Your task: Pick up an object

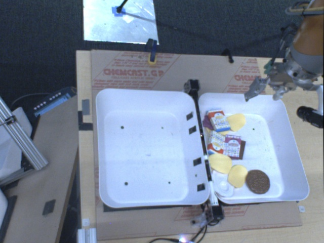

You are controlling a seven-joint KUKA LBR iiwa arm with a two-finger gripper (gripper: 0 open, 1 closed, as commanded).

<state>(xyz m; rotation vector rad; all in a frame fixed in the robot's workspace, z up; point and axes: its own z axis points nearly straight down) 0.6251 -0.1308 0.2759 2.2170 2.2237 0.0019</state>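
Note:
The right white bin [283, 135] holds a cluster along its left side: a small red, white and blue carton [218, 120], a second carton pack [228, 146], yellow chip-like pieces [236, 120] [220, 162] [237, 175], a round brown cookie [257, 181] and a small white piece [224, 188]. My gripper [265, 91] hangs over the bin's far rim, above and to the right of the cluster. Its two fingers stand spread apart, open, with nothing between them. The grey wrist with the orange band [309, 39] comes in from the upper right.
The left white bin [147, 146] adjoins the right one, with black clips [192, 116] along the shared edge. Both rest on a cardboard sheet [131, 72]. A shiny metal plate [120, 13] lies beyond, a blue-yellow clamp [151, 52] at the board's far edge, an aluminium rail [20, 135] at left.

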